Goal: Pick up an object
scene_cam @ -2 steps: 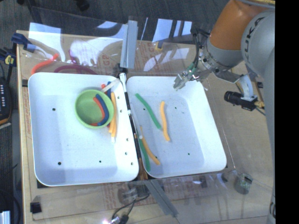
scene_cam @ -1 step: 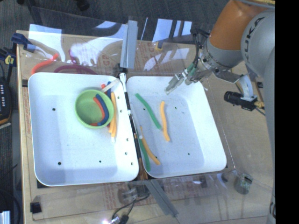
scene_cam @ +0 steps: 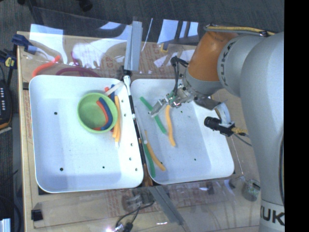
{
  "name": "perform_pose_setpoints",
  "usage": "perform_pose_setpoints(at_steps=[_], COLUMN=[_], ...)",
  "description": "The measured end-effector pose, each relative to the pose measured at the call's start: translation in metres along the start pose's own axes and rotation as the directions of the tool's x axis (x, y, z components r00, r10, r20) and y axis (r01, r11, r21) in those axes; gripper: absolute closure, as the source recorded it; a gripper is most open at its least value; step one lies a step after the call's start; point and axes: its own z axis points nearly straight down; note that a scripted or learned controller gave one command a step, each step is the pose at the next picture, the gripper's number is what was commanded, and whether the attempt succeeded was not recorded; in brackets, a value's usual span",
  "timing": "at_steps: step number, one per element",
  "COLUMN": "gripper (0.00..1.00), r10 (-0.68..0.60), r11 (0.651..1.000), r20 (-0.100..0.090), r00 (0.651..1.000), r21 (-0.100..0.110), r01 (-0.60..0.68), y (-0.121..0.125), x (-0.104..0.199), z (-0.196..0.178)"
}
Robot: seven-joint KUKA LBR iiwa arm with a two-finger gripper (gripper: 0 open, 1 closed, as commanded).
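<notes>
Grey KUKA arm (scene_cam: 251,91) with orange band is reaching in from the right, its pincer (scene_cam: 161,108) hanging low over the upper middle of the right bin (scene_cam: 212,163). Metal fingers are blurring into the clutter, cannot tell if apart or together, and nothing is visibly sitting between them.

Just below the pincer tip a thin orange stick (scene_cam: 170,127) is lying near-upright on the smooth white floor. Just to the left of the tip a thin green stick (scene_cam: 155,116) is slanting, close beside the orange one. Further below and left of the pincer, a second orange stick (scene_cam: 155,157) and a second green stick (scene_cam: 151,164) are hugging the bin's left wall, little room there. Right of the pincer and below it, bare floor is giving open space. A black cylindrical part (scene_cam: 217,124) is jutting off the arm to the pincer's right.

Well left of the pincer, the left bin (scene_cam: 63,144) is holding a round green bowl (scene_cam: 96,112) with curved red and blue strips inside, and an orange stick (scene_cam: 116,124) touching its right side.
</notes>
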Motion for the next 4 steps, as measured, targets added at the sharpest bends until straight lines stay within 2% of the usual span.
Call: perform_pose_setpoints(at_steps=[1,2,3,4], gripper=[0.00,1.00,1.00,0.00], r10=[-0.034,-0.037,-0.221,-0.221], r11=[0.999,0.999,0.975,0.975], r20=[0.001,0.005,0.005,0.004], r00=[0.999,0.999,0.975,0.975], r21=[-0.003,-0.006,-0.004,-0.004], r01=[0.034,0.037,0.221,0.221], y=[-0.018,-0.017,0.012,0.012], x=[-0.021,-0.022,-0.035,-0.035], z=[0.052,0.039,-0.053,-0.053])
